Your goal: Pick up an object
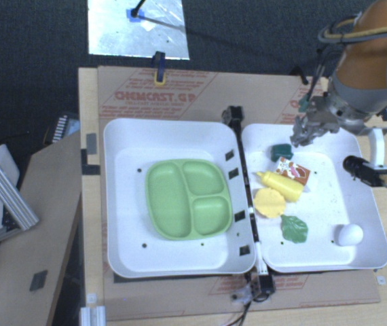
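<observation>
The right bin (pixel 366 202) holds several small objects: a dark teal block (pixel 281 151), a red and white packet (pixel 293 171), a yellow bottle-shaped toy (pixel 281 184), a yellow round piece (pixel 269 202), a green leafy piece (pixel 294 229) and a white egg-shaped object (pixel 349 234). My gripper (pixel 303 136) hangs over the bin's far side, just up and right of the teal block. Nothing shows between its fingers.
The left bin (pixel 122 182) holds a green divided plate (pixel 187 198). A black clip divider (pixel 237 172) runs between the bins. A black cylindrical part (pixel 360 169) juts in over the right bin's right wall. A silver sheet (pixel 138 19) lies beyond the bench.
</observation>
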Controlling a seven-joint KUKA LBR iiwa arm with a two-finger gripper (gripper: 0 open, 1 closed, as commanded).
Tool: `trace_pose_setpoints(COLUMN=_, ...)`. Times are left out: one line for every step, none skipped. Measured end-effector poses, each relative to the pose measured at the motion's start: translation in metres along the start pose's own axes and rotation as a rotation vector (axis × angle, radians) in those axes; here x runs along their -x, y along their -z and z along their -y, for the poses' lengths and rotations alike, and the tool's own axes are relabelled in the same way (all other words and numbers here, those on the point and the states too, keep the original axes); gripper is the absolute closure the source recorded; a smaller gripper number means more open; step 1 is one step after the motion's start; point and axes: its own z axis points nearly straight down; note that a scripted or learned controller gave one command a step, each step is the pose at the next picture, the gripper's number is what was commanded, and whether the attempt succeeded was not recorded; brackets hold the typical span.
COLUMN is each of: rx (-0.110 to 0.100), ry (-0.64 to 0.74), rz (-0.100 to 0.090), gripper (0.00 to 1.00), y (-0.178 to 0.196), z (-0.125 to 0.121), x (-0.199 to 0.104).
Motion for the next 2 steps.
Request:
trace_pose_setpoints(rx=0.0, ry=0.0, rz=0.0, gripper=1.0, y=-0.003, z=0.011, x=-0.048)
trace_pose_setpoints(rx=-0.001, ry=0.001, rz=0.0, gripper=1.0, y=-0.007, z=0.019, x=-0.104)
